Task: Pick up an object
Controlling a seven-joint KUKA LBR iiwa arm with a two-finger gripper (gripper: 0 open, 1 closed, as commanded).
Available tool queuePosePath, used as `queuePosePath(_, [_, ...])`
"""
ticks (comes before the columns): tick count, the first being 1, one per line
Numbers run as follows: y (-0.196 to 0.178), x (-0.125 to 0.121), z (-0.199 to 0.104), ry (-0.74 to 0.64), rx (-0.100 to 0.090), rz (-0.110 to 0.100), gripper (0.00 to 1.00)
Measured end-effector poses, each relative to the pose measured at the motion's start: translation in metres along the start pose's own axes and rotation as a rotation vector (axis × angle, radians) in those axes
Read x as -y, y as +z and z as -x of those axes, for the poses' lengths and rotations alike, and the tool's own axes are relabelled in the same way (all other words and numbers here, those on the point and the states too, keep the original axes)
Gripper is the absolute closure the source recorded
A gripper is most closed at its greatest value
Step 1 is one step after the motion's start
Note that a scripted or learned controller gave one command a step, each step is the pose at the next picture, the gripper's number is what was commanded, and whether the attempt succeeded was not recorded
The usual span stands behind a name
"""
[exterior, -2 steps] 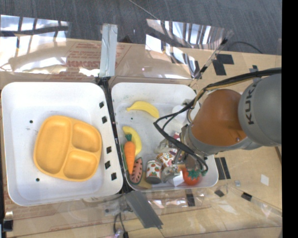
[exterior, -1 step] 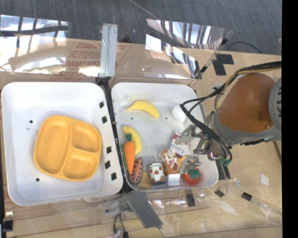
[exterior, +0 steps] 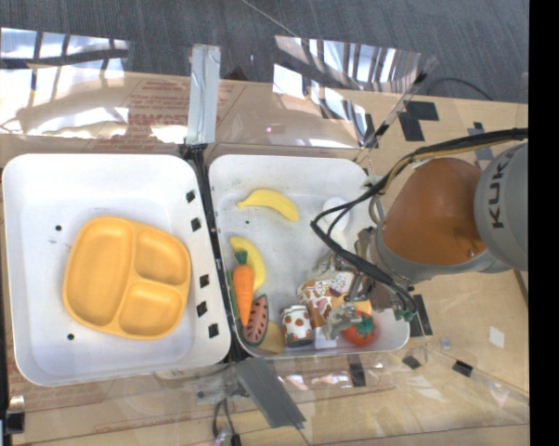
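Observation:
The right bin (exterior: 289, 170) holds a heap of toy food. A yellow banana (exterior: 270, 203) lies near its far wall. An orange carrot (exterior: 244, 293) with a green top lies by the left wall, beside a second banana (exterior: 252, 260) and a watermelon slice (exterior: 257, 321). At the near right sit a small printed cup (exterior: 297, 324), a patterned box (exterior: 320, 293) and a red tomato (exterior: 360, 331). My gripper (exterior: 341, 307) is down among the box, cup and tomato, partly hidden by the orange wrist (exterior: 433, 212) and cables.
The left bin (exterior: 29, 193) carries a yellow divided tray (exterior: 126, 276). Black cables (exterior: 340, 216) loop over the right bin's far right corner. A grey tape strip (exterior: 201, 96) runs up the cardboard behind the bins.

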State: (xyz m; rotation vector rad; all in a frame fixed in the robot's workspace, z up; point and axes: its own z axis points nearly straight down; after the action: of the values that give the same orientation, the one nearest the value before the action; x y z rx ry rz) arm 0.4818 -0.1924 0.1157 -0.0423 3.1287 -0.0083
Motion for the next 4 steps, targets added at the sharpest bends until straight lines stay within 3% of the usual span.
queuePosePath(1, [-0.077,0.000,0.082,-0.422,-0.005,0.005,0.00])
queuePosePath(2, [0.002,-0.009,0.044,-0.557,0.005,-0.003,0.00])
queuePosePath(3, [0.005,0.000,0.031,-0.551,0.032,-0.014,0.00])
queuePosePath(4, [0.005,-0.031,0.031,-0.503,0.026,-0.024,0.00])
